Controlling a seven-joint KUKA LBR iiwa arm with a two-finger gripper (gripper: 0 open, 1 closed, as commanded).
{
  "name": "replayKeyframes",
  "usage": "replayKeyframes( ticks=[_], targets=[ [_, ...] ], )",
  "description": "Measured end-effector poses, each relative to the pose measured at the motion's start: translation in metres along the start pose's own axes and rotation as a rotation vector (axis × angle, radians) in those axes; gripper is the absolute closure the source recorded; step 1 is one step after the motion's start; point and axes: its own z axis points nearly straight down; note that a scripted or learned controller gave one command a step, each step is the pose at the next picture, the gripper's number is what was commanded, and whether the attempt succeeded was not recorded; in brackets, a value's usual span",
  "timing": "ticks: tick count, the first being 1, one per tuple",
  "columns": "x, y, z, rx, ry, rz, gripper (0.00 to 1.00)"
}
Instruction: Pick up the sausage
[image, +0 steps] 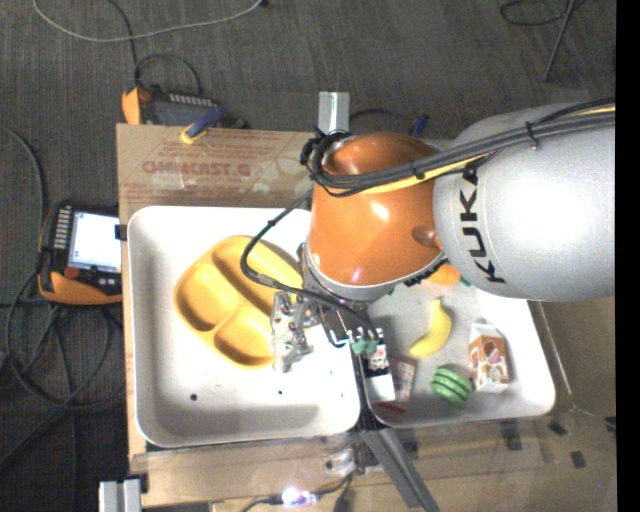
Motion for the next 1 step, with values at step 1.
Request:
replayKeyframes(
  ticks=[1],
  targets=[
    [-0.0231, -0.0222, 0.1124, 0.001, -0.003, -0.372, 1.00]
  ],
)
